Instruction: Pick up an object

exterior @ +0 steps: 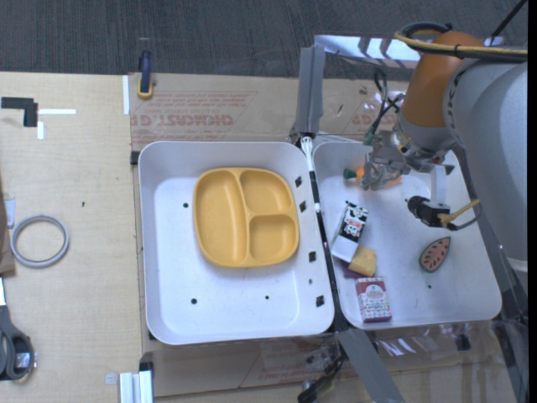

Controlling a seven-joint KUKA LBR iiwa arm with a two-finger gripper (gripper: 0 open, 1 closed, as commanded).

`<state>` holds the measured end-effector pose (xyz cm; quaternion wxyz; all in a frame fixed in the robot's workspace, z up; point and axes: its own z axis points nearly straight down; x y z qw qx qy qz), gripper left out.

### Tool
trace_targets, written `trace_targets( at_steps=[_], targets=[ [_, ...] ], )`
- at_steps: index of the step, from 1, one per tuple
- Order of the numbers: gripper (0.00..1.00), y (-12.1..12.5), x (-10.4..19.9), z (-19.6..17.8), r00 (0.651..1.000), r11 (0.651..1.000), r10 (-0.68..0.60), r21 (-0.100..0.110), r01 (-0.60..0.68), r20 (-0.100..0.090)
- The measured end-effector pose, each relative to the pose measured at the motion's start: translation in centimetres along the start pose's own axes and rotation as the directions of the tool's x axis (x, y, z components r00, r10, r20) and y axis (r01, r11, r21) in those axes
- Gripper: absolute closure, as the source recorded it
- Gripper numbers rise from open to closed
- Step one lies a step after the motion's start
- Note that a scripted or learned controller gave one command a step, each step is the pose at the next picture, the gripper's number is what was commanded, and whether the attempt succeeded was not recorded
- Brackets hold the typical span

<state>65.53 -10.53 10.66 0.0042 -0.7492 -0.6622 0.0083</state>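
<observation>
Camera view: arm bent down into right bin (470, 309), end effector (382, 177) grip state unclear.

Dark grey carpeted floor (151, 15) is running along the top; a pale wooden bench (67, 309) is lying below it, with brown cardboard (218, 112) spreading flat across its middle under even lighting.
</observation>
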Motion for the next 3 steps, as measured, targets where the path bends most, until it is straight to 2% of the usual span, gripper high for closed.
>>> trace_targets(
  at_steps=[1, 2, 3],
  targets=[
    [0.0, 0.1, 0.0, -0.1, 1.0, 1.0, -0.001, -0.004, 0.001, 0.0],
    [0.0, 0.3, 0.9, 1.4, 1.0, 1.0, 0.025, -0.017, -0.025, -0.005],
    [1.0, -0.1, 0.8, 0.9, 1.0, 1.0, 0.026, 0.0, -0.026, -0.003]
  ],
)
